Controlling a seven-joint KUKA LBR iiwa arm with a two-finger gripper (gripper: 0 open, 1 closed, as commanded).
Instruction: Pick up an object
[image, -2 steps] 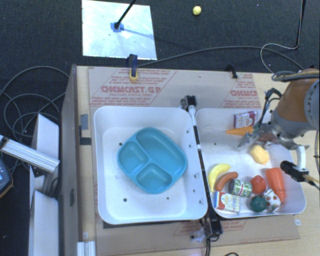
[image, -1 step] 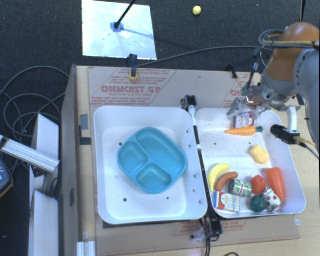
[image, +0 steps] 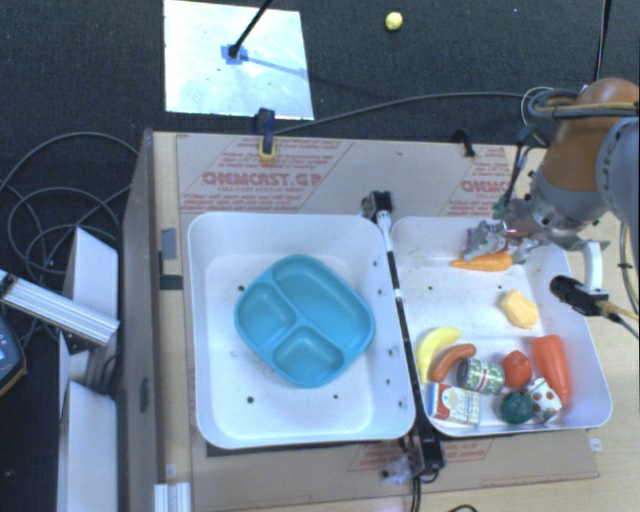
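Lab: loose cables (image: 50, 165), bins (image: 215, 300) on a bench (image: 300, 170)

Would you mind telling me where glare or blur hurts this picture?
Camera view: the metal sheet on the floor glares nearly white; the bins are evenly lit with faint shadows; the gripper is soft and its details smear, and the toys are small.

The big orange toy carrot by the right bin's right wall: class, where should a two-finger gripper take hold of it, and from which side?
Grip the big orange toy carrot across its thick upper half, coming straight down from above. It lies flat and lengthwise, tapering toward the near end, so fingers closing across the width probably hold best. The bin wall and the red toy tomato crowd its sides, so a sideways approach looks poor.
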